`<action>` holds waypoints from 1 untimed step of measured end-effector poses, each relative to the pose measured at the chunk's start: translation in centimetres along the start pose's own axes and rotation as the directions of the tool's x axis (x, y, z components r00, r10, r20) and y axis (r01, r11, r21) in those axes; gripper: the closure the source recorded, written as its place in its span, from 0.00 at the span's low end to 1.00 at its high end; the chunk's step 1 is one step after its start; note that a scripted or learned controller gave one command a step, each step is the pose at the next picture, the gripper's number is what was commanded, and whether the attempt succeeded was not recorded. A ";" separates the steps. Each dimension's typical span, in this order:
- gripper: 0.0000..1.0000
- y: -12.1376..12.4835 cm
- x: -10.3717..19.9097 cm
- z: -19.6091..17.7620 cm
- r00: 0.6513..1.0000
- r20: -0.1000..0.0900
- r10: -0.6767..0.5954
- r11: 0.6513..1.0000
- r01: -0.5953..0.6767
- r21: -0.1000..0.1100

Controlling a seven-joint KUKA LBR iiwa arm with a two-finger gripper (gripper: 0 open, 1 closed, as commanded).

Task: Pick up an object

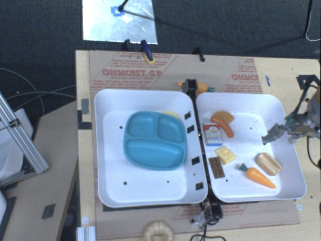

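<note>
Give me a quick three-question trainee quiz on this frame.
1. True or false: the blue divided plate lies in the left bin.
2. Which item lies closest to the right bin's near-right corner? A) carrot B) cheese cube C) chocolate bar
3. Fill in: the gripper hovers over the ____ bin.

Key: 1 true; 2 A; 3 right.

We note the gripper (273,133) at three o'clock: dull grey metal, angular, tapering to a blunt tip. Behind it we see a darker grey bracket and thin black cabling.
</note>
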State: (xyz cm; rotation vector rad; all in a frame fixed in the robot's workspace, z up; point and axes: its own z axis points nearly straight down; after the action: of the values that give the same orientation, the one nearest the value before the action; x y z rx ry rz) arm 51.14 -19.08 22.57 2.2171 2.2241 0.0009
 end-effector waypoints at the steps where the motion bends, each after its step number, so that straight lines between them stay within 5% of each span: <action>1: 0.00 0.0 -0.1 4.2 1.000 -0.001 0.001 1.000 -0.001 0.003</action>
State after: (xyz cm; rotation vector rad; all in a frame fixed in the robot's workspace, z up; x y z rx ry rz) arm 51.16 -19.19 18.39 2.2203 2.2246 -0.0016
